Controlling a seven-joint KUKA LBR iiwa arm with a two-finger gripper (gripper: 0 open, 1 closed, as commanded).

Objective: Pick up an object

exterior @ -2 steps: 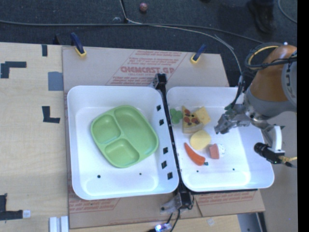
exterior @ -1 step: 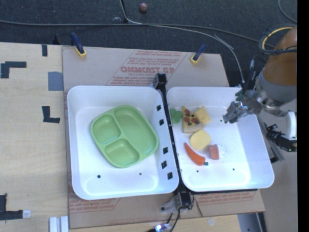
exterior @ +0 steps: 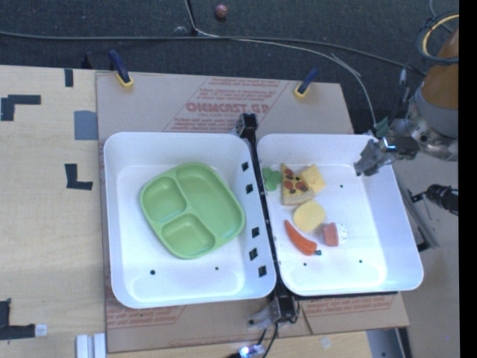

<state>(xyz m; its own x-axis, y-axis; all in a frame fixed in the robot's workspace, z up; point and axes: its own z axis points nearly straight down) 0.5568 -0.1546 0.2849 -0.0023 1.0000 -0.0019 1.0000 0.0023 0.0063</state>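
**Gripper at the bin's far corner, nothing picked up yet**

Judging by the layout, the pick had not started. The gripper [exterior: 370, 162] carried nothing, and every toy food item lay flat on the floor of the right-hand white bin [exterior: 387, 274].

The grey arm [exterior: 440, 118], with its orange band above the wrist, reached in from the right side of the scene. Its wrist sat just outside the bin's right wall, and the gripper angled down and leftward over the bin's upper right corner. The dark fingertips looked close together, but whether they were apart or together could not be told at this size.

All the candidate objects lay to the gripper's left and somewhat nearer the camera, apart from it. Closest was a yellow wedge [exterior: 313, 178], touching a pizza-like slice [exterior: 296, 187]. Further left lay a small green piece [exterior: 272, 176]. Below these sat a round yellow piece [exterior: 308, 215], then a pink and white piece [exterior: 332, 234] and an orange carrot-like piece [exterior: 300, 239].

Much further left, in the other white bin [exterior: 119, 274], rested a green divided plate [exterior: 192, 209].

Still to do: move over an object, descend, close on it and lift.
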